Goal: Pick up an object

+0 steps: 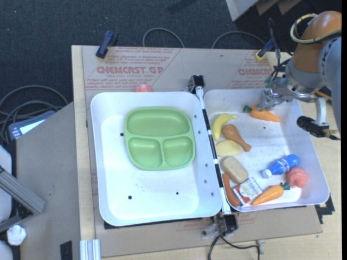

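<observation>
Arm: the grey arm with its orange band reaches in from the right, its jaws [269, 99] low over the far part of the right bin [320, 169], which suits a try at something lying there.
Jaws: they sit just above the far carrot [265, 114], close to its leafy end; whether they are open or closed cannot be told from this angle.
Likely target: that far carrot, lying flat and apart from the other toys, so there is room around it for a grasp. Nothing shows it held.
Other choices: a banana [221, 124], a drumstick [236, 136], a bread roll [235, 168], a blue bottle [281, 166], a pink toy [297, 176] and a second carrot [268, 194] lie nearer, most of them crowded toward the bin's left and near sides.
Left bin [105, 161]: it carries a green divided plate [160, 137], well away from the arm.
Worktop [81, 91]: brown board under both bins.
Stage: judged as the approach or descent, lift not yet made.
</observation>
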Robot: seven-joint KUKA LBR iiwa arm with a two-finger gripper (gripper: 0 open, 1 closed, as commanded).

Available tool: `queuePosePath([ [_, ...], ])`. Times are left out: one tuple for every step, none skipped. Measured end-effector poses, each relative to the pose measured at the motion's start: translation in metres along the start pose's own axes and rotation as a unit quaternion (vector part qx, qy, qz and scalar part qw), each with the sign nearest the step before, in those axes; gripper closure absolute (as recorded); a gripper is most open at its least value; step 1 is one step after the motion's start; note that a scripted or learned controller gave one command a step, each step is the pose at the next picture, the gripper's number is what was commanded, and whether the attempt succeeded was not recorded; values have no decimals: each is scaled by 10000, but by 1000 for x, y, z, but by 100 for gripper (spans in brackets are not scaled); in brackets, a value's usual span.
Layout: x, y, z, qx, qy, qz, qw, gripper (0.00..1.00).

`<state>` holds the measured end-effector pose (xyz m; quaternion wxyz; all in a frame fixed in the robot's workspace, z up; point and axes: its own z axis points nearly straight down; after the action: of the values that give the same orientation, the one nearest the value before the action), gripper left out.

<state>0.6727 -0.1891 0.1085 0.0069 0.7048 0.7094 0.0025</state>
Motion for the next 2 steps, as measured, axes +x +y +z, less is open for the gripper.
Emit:
queuePosePath([
  [0,-4,7,71,18,12,10000,0],
  [22,-9,22,48,25,26,10000,0],
])
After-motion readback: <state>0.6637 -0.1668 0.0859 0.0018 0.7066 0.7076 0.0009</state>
